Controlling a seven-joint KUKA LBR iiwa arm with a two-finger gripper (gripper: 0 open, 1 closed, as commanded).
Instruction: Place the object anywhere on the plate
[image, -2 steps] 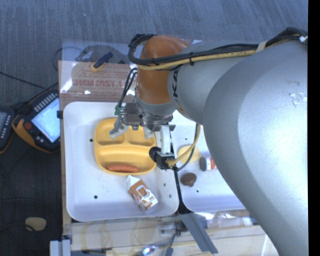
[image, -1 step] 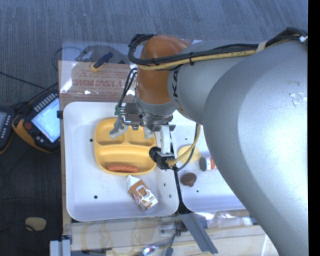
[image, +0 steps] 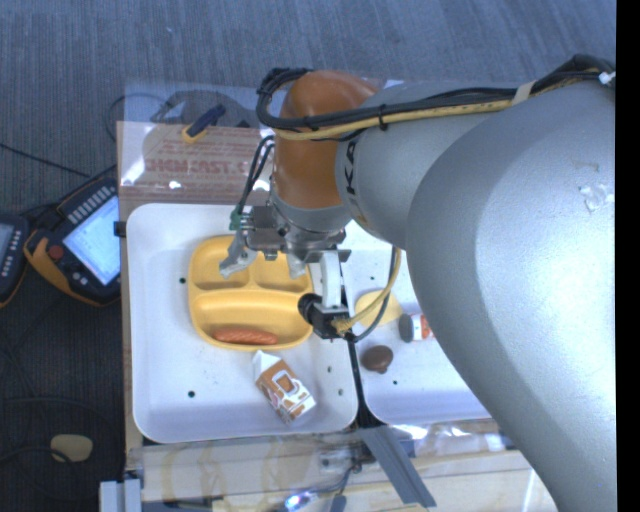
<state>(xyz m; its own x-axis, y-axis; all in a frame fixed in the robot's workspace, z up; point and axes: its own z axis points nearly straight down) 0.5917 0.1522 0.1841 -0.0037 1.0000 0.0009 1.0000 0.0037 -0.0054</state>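
Observation:
A yellow divided plate (image: 215, 300) lies in the left white bin (image: 160, 330). An orange-red sausage-shaped item (image: 243, 335) rests in the plate's near compartment. My gripper (image: 266, 262) hangs over the plate's far compartments. Its two grey fingers (image: 235, 260) stand apart, open, and only yellow plate shows between them. A small brown and white carton (image: 283, 388) lies on the bin floor just in front of the plate.
In the right bin (image: 430, 400) lie a brown rounded item (image: 376, 357) and a small white and red item (image: 412, 326), close to the divider. A black cable loops down from the wrist past the plate's right edge. A teach pendant (image: 85, 245) sits left of the bench.

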